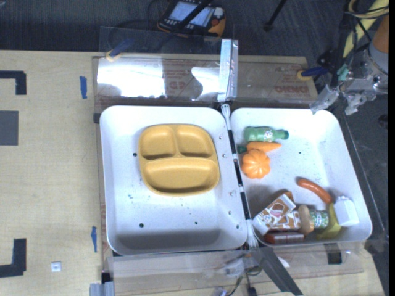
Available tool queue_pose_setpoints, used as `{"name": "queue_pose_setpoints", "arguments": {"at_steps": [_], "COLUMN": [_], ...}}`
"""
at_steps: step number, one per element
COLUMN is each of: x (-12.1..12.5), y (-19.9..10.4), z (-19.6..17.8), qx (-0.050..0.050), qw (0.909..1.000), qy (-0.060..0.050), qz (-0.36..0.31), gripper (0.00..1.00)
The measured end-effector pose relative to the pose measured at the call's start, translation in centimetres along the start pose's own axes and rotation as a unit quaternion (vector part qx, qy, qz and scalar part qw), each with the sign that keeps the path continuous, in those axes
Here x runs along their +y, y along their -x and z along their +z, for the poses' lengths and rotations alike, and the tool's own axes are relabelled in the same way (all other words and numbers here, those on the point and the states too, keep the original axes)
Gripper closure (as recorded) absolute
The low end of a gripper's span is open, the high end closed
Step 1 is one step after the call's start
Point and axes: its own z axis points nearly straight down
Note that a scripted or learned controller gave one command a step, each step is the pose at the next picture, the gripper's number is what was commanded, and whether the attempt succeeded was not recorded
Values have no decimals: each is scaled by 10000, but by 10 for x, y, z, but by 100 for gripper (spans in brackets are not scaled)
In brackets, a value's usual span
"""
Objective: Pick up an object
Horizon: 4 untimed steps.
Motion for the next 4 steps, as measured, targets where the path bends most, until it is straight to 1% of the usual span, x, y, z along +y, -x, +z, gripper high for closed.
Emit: {"name": "queue_pose_setpoints", "arguments": {"at_steps": [1, 2, 3, 4], "x": [-4, -57, -98, -160], "y": [-46, -101, -106, -53], "z": [140, 154, 153, 154], "qx": [-7, 4, -1, -17], "qw": [9998, 9992, 9992, 10000], "qy": [14, 33, 50, 45], "qz": [175, 390, -405, 6], "gripper": [0, 0, 0, 0]}}
